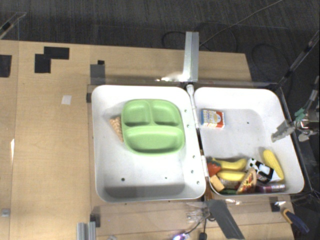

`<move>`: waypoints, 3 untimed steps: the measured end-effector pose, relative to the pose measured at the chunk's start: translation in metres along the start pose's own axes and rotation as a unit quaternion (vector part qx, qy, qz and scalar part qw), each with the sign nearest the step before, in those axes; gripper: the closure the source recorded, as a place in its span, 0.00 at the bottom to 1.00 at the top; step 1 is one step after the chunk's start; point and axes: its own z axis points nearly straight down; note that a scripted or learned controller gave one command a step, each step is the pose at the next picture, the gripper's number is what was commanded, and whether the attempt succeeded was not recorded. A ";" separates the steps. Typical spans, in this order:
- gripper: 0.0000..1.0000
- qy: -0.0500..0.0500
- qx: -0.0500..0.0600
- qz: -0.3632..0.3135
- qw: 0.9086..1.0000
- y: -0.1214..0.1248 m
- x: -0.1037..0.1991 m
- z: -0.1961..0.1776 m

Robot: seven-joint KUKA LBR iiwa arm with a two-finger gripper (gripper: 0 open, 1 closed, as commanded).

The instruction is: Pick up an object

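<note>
The surface carried two white bins side by side; the left bin held a green tray near its centre, with a tan item tucked under the tray's 9 o'clock edge. The right bin held a small carton toward 11 o'clock, lying apart from everything else; a cluster of toy food sat along the 6 o'clock wall: two bananas, a corn cob at the 4 o'clock corner, a black-and-white piece, and smaller items too crowded to name.

A metal part stood at the right bin's 3 o'clock rim; it was judged to be the gripper, but too little was visible to tell its state; nothing was seen in its grasp; no object had been lifted.

The step in hand was judged to be selection and approach. Recommended procedure: choose a target with free space on two opposite sides; the carton met this condition, and the corn cob was nearest the arm but lay close to the wall. Descend vertically over the target's middle; align the closing direction across its narrow dimension; avoid the cluster, where neighbours touching one another could block the descent; verify the hold before lifting.
</note>
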 end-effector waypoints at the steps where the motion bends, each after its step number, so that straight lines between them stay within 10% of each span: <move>1: 0.00 0.000 0.000 -0.036 0.999 -0.008 0.053 0.138; 3: 0.00 0.000 -0.005 -0.002 1.000 0.131 0.066 0.166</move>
